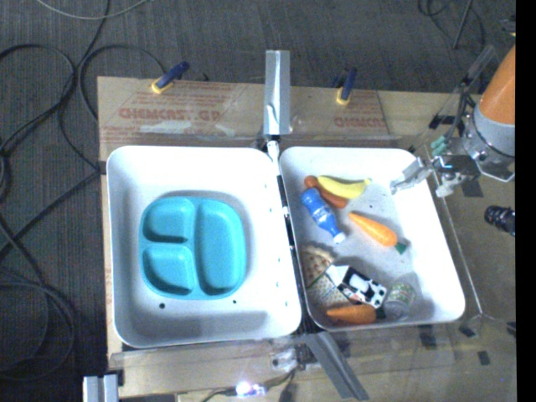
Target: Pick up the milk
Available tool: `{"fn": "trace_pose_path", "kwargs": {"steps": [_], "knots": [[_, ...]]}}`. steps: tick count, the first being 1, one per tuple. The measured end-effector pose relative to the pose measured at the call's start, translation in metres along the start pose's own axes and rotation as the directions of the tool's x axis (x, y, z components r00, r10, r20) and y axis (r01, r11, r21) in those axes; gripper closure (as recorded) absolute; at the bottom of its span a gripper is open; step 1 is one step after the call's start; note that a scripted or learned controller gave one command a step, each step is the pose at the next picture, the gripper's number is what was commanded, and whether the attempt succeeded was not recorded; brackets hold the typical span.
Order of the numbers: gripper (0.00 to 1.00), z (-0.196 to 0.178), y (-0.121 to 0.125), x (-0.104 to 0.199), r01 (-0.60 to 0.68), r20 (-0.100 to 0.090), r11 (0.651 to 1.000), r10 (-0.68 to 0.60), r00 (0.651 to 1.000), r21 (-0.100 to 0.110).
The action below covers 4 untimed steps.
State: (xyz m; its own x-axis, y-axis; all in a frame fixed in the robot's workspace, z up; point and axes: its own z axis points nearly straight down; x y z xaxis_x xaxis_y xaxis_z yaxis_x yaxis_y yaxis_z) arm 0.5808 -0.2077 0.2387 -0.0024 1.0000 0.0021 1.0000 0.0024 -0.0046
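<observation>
you're seeing the gripper (408,177) hanging over the right bin (452,262) at its top right corner, holding nothing; i cannot tell its spread. the milk (358,287), a black-and-white carton, is lying near the bin's lower edge, well apart from it.

I see two white bins side by side on the desk (117,99). The left bin (126,174) holds a blue divided tray (194,245). In the right bin (435,249) a yellow banana (343,187) lies near the far wall, touching a blue bottle (321,213) just below it. An orange carrot (373,229) lies to their right. Along the near wall I make out another orange piece (350,314) and a grey can (400,296). Two blue-and-yellow clamps (170,76) (345,86) grip the desk's far edge.
</observation>
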Motion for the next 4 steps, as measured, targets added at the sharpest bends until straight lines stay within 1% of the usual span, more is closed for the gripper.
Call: {"fn": "trace_pose_path", "kwargs": {"steps": [1,2,3,4], "knots": [[0.00,0.055,0.012,-0.016,0.004,0.004,1.000,-0.004,1.000,0.001],[0.00,-0.030,0.045,0.007,-0.095,0.005,0.995,0.095,0.995,-0.001],[1.00,-0.038,0.045,0.006,-0.095,0.009,0.995,0.095,0.995,0.003],[0.00,-0.038,0.045,0.006,-0.096,0.010,0.995,0.096,0.995,0.003]]}}
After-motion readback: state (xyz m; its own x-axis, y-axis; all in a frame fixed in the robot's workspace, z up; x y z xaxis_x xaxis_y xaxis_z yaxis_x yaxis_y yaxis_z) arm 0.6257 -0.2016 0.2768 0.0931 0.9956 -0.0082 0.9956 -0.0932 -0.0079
